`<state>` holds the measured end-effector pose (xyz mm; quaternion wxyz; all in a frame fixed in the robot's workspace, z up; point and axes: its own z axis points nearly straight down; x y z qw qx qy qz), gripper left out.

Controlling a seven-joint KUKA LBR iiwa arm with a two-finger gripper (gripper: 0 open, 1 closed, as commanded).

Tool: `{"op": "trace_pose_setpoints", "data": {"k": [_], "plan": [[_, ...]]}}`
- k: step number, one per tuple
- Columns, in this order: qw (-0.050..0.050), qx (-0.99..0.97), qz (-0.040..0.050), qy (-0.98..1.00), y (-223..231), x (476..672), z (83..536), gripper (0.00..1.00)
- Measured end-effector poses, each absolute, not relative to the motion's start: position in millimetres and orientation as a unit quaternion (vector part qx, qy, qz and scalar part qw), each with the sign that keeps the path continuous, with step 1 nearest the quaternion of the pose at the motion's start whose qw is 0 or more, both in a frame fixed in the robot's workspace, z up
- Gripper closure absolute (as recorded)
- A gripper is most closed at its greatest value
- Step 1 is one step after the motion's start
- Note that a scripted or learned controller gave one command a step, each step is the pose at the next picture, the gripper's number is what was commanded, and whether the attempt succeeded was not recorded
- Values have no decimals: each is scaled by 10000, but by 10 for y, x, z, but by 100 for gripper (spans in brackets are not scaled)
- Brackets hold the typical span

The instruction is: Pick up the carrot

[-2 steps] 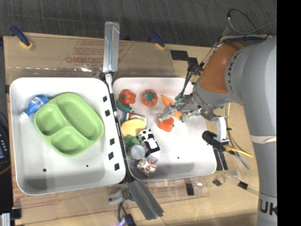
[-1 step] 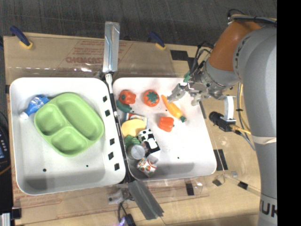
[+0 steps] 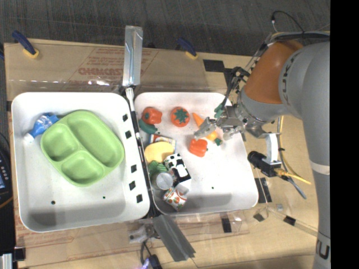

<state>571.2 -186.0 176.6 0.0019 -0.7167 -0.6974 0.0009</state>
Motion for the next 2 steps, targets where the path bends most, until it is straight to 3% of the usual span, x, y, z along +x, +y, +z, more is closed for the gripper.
{"op": "trace_pose_setpoints", "data": {"k": [1, 2], "plan": [[3, -6787, 5, -7344, -2056, 6226, 1840, 0], [-5, -6231, 3, -7822, -2088, 6129, 2089, 0]]}}
